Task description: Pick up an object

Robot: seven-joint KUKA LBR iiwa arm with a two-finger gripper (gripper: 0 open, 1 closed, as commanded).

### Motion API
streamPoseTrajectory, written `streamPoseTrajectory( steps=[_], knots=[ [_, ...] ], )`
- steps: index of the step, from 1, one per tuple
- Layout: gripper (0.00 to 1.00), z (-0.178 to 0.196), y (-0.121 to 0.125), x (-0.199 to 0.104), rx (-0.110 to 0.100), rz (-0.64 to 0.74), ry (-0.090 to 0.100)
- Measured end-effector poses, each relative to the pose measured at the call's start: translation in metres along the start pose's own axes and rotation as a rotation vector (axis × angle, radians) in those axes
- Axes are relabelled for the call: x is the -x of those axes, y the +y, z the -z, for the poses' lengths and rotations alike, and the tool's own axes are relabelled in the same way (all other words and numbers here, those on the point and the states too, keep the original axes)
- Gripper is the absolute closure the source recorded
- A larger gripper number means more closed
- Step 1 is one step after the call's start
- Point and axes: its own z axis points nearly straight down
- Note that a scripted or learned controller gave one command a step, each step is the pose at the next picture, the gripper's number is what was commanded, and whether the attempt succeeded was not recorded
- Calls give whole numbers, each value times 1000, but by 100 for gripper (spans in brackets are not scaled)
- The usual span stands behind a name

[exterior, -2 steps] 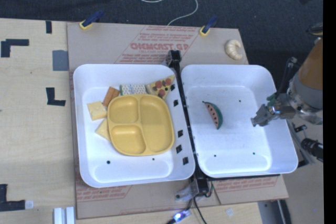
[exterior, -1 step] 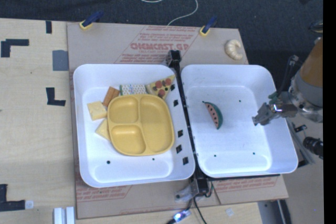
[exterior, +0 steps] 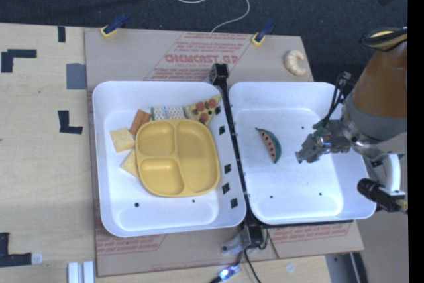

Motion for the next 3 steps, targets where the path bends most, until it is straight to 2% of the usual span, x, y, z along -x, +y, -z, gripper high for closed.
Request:
streamPoseTrajectory(
  steps=[1,2,3],
  knots=[
    [100,-4,-8,-47,-2,-1,0],
    [100,2,-2,-94,0,1,0],
    [100,-11,-5,-149,-2,0,-1]
  ],
)
